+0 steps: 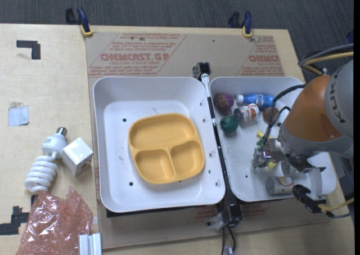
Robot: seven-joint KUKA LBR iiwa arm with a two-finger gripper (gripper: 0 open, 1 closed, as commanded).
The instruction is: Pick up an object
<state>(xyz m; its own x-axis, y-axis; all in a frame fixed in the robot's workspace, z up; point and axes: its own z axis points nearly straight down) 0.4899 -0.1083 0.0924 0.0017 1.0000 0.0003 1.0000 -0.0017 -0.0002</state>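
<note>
Camera view: small objects cluster in the right bin (239, 183), under the arm.
A purple ball (224, 102), green lump (229, 125), small jar (247, 113) and blue-capped bottle (256, 99) lie at its far end; the gripper (263, 157) hangs low nearby, its state impossible to tell. The left bin (112, 186) holds a yellow divided tray (166, 148).
</note>
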